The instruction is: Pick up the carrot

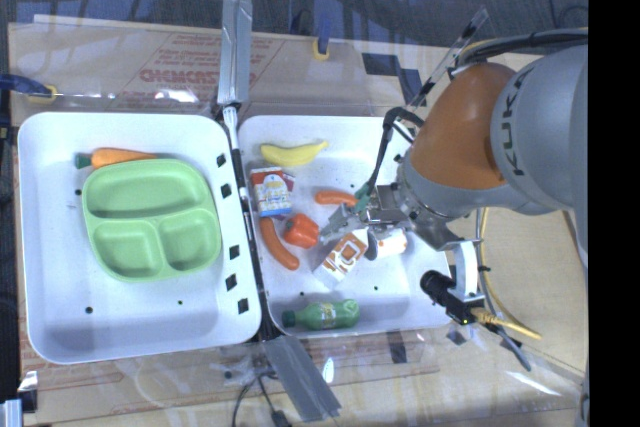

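**Arm over the right bin, carrot in the left**

The orange carrot with a green top (120, 156) lies in the left white bin (50, 315), at its far edge, touching the far rim of the green three-compartment plastic tray (150, 218). The end effector (362, 220) hangs low over the right white bin (400, 300), beside a small white and orange carton (342, 257) and an orange pepper (300, 231). Whether it is spread or pressed together, I cannot tell. A yellow banana (292, 152) lies farther back, and a green bottle (325, 315) lies near the front wall.
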`<state>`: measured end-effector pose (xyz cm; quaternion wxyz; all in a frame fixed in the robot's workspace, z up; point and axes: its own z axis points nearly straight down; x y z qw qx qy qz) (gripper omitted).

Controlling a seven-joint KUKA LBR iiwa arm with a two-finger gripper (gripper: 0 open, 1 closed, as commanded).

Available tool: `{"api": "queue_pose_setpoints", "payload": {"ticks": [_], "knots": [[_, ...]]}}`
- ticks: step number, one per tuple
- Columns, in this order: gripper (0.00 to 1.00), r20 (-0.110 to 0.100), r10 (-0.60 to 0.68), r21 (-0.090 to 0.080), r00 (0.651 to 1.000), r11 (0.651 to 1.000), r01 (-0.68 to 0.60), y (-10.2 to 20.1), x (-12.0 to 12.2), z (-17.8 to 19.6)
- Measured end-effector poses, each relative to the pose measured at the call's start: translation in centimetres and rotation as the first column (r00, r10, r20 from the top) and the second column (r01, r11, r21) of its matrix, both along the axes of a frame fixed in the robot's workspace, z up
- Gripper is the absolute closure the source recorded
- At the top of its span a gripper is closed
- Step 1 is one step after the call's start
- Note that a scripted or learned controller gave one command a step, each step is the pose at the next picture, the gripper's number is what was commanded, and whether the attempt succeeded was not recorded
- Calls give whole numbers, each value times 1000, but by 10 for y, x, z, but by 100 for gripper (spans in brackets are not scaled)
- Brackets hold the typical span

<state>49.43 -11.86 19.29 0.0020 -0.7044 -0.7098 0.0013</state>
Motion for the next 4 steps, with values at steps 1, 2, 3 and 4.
{"api": "queue_pose_setpoints", "payload": {"ticks": [1,2,3,4], "knots": [[0,2,166,-1,986,986,-166,35,34,19],[0,2,130,-1,991,991,-130,9,71,-102],[0,2,-196,-1,981,981,196,36,39,-1],[0,2,179,0,984,984,-179,17,67,-102]]}}
